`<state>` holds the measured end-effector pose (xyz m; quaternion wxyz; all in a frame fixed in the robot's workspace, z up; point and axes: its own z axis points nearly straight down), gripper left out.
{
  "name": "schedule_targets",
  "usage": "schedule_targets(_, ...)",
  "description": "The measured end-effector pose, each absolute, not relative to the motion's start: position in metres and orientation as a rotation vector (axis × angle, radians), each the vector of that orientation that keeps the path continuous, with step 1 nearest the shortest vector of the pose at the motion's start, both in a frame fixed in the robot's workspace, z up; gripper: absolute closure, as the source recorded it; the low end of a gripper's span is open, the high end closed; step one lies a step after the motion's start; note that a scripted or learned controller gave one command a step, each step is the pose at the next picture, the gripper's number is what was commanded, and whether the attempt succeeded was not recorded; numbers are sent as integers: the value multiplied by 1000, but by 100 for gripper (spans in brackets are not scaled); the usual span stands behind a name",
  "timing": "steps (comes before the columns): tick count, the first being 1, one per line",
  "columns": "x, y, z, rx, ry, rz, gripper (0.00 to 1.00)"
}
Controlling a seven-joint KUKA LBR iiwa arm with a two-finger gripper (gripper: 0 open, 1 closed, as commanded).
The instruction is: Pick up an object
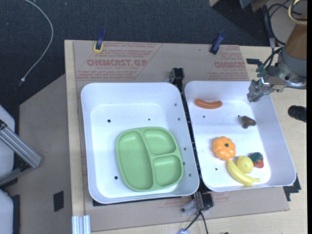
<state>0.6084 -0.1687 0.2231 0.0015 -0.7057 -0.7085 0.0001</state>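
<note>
In the right bin [273, 130] lie an orange sausage [208, 103] near the back, a small brown piece [247, 122], an orange pumpkin [224, 147], a yellow banana [241, 174] with a yellow lemon [245, 164] against it, and a red and green strawberry [257, 160]. My gripper [257, 92] hangs over the bin's back right corner, above and right of the brown piece. Nothing shows between its fingers.
The left bin [97, 111] bears a green three-compartment plate [148, 157]. Blue and yellow clamps [99, 40] grip the cardboard base at the back. A black clip [176, 74] sits where the two bins meet.
</note>
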Motion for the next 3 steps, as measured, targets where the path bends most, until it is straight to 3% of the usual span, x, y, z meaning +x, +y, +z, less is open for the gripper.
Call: schedule_targets(3,564,-15,215,-2212,-2225,-1,100)
